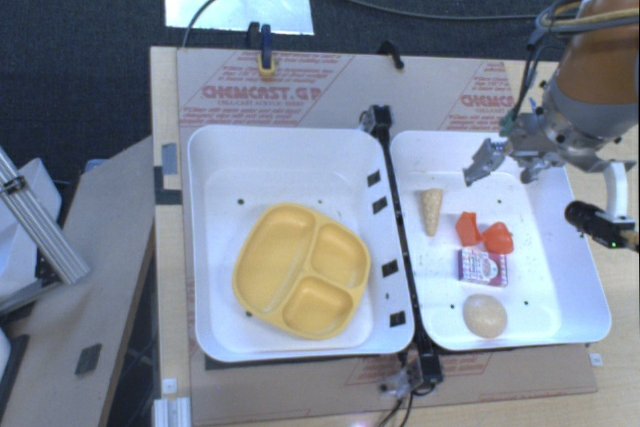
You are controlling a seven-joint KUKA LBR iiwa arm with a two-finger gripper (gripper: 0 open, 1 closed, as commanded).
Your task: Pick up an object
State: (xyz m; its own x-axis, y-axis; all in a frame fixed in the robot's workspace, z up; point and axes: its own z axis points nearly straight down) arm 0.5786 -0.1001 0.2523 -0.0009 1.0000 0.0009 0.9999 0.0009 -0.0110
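Nearest the camera is the near rim of the two white bins, with the left bin [215,215] the larger-looking one; it carries a yellow divided tray [300,267] lying flat near its middle, three compartments up. The right bin [570,300] holds all the small candidates. Going by size from there: a pale round lump, possibly a bread roll [485,316], sits at the near end of that bin; just beyond it lies a small purple carton [482,266], flat; just beyond the carton are two orange pieces [485,233], side by side and touching or nearly so; left of them, close to the divider between the bins, lies a tan cone [431,210], wide end far, tip near. The arm comes in from the right, and the gripper [510,160] hangs over the far part of the right bin, its two fingers spread apart with nothing between them. It stands beyond and to the right of the cone, and beyond the orange pieces, apart from both. Progress, as judged: nothing is lifted, every item rests on the bin floor, no contact made. Left to do: choose an item, come down over it, close, raise it. The cone and orange pieces lie closest to the gripper; which is meant I cannot tell.
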